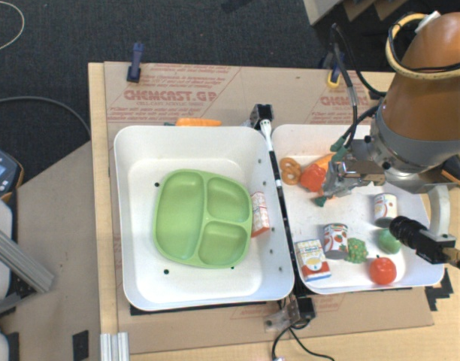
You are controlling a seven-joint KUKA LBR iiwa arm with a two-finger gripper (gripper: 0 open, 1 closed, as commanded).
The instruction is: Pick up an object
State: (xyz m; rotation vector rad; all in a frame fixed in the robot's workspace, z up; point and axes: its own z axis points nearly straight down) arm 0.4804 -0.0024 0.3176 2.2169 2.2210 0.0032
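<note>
Toys lie in the right bin [433,280] beneath the lowered gripper [337,189], grip state unclear.

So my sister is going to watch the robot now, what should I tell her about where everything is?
Gripper: low in the right bin, by the orange-red toy at the bin's far left. Whether it is holding anything cannot be seen.
Right bin also has: a pretzel, two small cartons, a green broccoli toy, a red tomato, a small can, a green round toy.
Left bin: a green divided plate and a small packet beside its right edge.
Done: nothing visibly lifted.
Left: grab one object and raise it.
</note>
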